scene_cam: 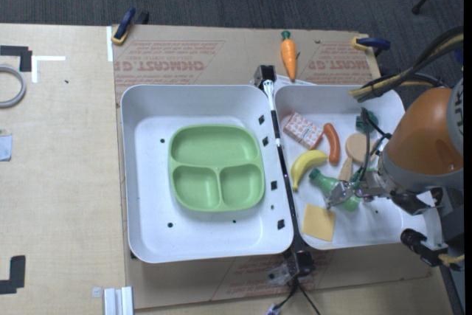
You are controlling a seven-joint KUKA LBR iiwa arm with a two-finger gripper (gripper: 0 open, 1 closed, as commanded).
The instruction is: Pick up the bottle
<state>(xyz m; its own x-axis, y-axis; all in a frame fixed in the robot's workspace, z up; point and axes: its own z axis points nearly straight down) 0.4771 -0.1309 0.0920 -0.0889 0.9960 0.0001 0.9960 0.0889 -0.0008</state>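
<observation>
Bottle: green, lay on its side in the right bin, long axis slanting from its narrow end at upper left, near the banana, down to the right, where its far end met the claw.
Claw: sat low over the bottle's lower-right end; whether it was spread or pressed together could not be told, nor whether anything sat in its grip.
Arm: grey with an orange band, came in from the right and covered the right side of the right bin.
Right bin, around the claw: banana up-left; cheese slice just below-left; sausage above; pink-and-white box above-left; tan round piece above, partly behind cables.
Left bin: well left of the claw, held a green three-part tray.
Carrot: outside the bins, on the cardboard far above the claw.
Hard to make out: the bottle's far end and the claw tips merged in a small, cluttered patch.
</observation>
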